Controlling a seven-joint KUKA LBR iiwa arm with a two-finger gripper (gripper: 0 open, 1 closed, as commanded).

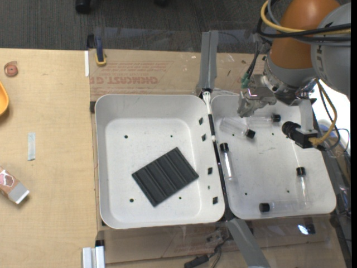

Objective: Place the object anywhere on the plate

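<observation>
1 view, looking down at a slant on the table. Several small clear tubes with black caps lie scattered in the right bin [273, 166]. The likely task's thing is the tube [241, 129] just below the pincer [247, 106], near the bin's upper left corner.

Whether the pincer is apart, together or clamped on anything I cannot tell; arm and cabling blur it.

The tube looks light, stiff and smooth, so it will probably roll or slip away from a careless squeeze, and it may be fragile if glass. The best hold is probably across the middle of the barrel, square to its length.

Its long axis seems to run from upper left to lower right, with the black cap [250, 133] at the lower-right end, though the clear body is faint.

The plate [165, 176], a dark ribbed slab, lies askew in the left bin [111, 149], well apart from the tube.
</observation>
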